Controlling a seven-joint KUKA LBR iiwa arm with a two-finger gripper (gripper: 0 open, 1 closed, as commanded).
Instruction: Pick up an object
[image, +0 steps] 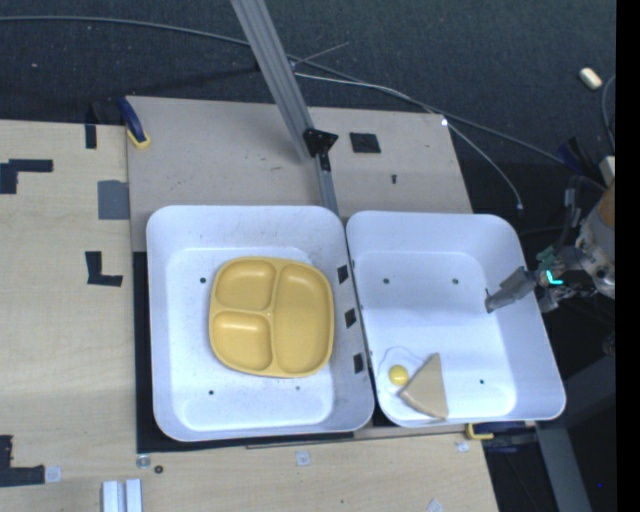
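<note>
left bin (180, 400): yellow divided plate (271, 316) takes your middle, only margins free | right bin (500, 240): floor open to you, small yellow ball (398, 376) and tan wedge (428, 386) touching at near edge | claw (505, 292) over right rim

Grey hand (512, 289) with one dark finger, a small teal light, thin cables behind.

Smooth white plastic bins (250, 225), a glossy yellow plastic divided plate (271, 316), on a matt pale wood-grain bench (60, 330).
</note>
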